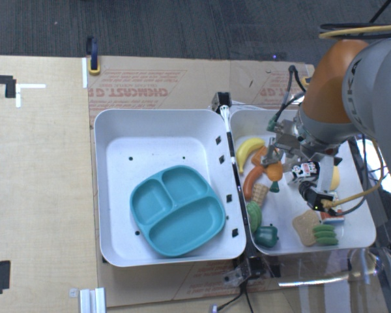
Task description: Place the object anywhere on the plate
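Note:
A teal divided plate point(178, 208) lies in the left white bin point(108, 175), toward its front, with nothing on it. My gripper point(278, 150) hangs over the back of the right white bin point(285, 204), just above a small orange toy point(273, 171) and beside a yellow banana point(247, 150). The grey arm with its orange band point(335, 77) covers the bin's far right corner. I see nothing lifted clear of the bin.
The right bin also holds an orange-brown sausage-like toy point(253, 185), a green leafy piece point(253, 214), a green pepper point(266, 235), a bread slice point(304, 227), green beans point(324, 234) and a small white figure point(304, 170). A divider wall point(229, 168) separates the bins.

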`<state>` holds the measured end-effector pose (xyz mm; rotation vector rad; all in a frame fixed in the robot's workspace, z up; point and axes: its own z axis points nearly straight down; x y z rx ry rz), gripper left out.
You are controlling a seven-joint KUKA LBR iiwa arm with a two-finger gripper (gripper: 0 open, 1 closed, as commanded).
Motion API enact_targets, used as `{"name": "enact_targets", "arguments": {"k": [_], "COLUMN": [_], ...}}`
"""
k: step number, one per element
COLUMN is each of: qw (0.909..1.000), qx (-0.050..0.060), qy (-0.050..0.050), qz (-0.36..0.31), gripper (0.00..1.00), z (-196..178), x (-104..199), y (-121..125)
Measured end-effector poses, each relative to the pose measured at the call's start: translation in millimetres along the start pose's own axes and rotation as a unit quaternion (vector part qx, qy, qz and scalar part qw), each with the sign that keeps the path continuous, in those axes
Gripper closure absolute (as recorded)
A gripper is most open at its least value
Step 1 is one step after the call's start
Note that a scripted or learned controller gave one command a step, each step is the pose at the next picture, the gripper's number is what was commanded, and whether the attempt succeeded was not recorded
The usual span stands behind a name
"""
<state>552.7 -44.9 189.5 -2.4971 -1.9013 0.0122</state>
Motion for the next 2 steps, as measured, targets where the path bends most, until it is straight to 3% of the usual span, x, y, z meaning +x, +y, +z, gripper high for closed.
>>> {"name": "enact_targets", "arguments": {"k": [1, 2], "qw": [0.9993, 0.9993], "qx": [-0.001, -0.001], "qy": [0.001, 0.001], "qz": [-0.038, -0.038], "gripper": [1.0, 0.0], "z": [-7.2, -7.2], "x": [75.4, 75.2], "y": [-32.7, -32.6]}}
